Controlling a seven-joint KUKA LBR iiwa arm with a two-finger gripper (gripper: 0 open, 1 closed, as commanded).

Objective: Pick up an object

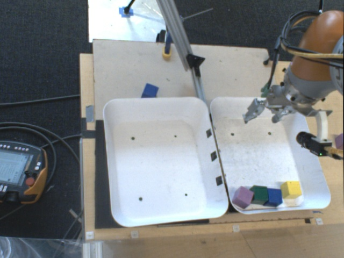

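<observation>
The arm comes in from the right, its orange band uppermost at the top right corner, with the grey wrist below it and dark cables looped beside the band. The gripper hangs from the wrist, pointing down and to the left, its two grey fingers spread apart with nothing between them. A black fitting with a small green light juts out on the near side below the wrist.
</observation>
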